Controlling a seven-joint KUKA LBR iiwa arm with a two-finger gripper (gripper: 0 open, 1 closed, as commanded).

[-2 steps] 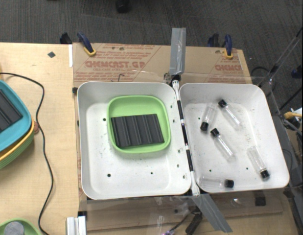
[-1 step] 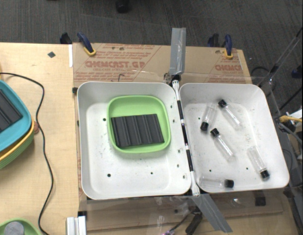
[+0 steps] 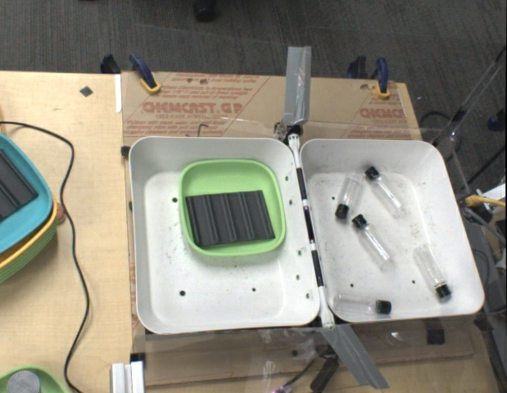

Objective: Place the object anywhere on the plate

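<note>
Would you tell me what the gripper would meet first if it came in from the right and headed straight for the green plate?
Travelling low, probably the right bin's outer wall, then the capped tubes before the green plate; its height cannot be judged here.

Red print reading "CHEMCAST GP" stands on the brown cardboard sheet [image 3: 237,101].

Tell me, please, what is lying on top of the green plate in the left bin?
A dark ribbed mat lies on the green plate, covering most of its floor. Whatever is beneath the mat cannot be seen. The left bin holds the plate.
</note>
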